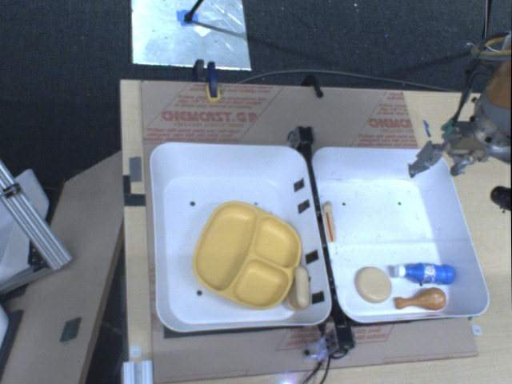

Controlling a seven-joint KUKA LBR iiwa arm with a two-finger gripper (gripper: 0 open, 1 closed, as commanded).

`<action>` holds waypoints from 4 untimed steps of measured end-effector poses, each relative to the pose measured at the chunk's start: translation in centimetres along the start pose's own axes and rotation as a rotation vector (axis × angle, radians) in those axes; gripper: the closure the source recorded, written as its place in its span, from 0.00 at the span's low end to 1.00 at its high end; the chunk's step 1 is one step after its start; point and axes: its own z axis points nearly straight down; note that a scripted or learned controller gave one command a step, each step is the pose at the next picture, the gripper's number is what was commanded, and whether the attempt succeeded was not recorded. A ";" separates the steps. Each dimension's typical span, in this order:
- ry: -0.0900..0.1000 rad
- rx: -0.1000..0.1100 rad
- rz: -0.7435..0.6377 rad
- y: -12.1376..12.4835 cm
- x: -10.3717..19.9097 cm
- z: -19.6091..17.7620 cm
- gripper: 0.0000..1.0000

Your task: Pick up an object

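Gripper at upper right of frame, above the right bin's far corner; jaws spread, holding nothing.
Bottle, round disc, wooden piece lie lower right; yellow tray in left bin.

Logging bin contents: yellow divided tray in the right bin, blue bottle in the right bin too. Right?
Not quite. The camera view shows the yellow divided tray in the left bin, not the right. The blue bottle does lie in the right bin.
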 end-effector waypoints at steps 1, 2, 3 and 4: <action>-0.003 -0.012 -0.003 0.3 0.1 -0.8 0.00; -0.003 -0.010 -0.002 0.5 0.1 3.3 0.00; -0.002 -0.008 -0.002 0.6 0.0 9.6 0.00; -0.003 -0.010 -0.003 0.6 0.1 13.7 0.00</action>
